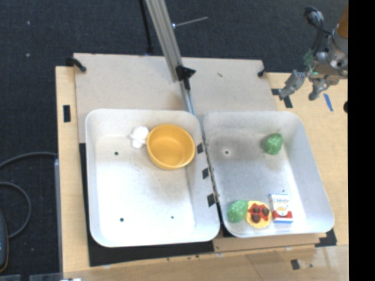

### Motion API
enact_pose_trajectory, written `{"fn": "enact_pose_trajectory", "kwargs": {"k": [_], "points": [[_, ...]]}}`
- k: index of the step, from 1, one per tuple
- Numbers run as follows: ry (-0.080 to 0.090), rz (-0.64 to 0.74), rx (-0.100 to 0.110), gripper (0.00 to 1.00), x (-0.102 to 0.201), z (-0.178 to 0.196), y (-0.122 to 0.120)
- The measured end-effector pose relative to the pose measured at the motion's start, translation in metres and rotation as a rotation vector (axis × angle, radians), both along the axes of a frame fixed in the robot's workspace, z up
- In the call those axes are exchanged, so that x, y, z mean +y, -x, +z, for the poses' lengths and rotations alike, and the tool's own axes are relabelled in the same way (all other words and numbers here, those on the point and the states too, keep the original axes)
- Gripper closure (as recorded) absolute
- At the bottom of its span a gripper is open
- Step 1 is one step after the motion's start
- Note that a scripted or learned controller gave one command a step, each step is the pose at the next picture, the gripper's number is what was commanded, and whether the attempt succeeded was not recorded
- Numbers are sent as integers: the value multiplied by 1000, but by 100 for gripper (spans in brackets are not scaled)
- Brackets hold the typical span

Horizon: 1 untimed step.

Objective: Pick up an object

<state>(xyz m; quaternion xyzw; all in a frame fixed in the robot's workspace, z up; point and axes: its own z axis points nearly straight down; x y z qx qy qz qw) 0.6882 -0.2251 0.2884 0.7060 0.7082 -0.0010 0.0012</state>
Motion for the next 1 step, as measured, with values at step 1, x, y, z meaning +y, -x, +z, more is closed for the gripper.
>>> {"fn": "enact_pose_trajectory", "kwargs": {"k": [1], "points": [[1,2,1,0,0,0,0]]}}
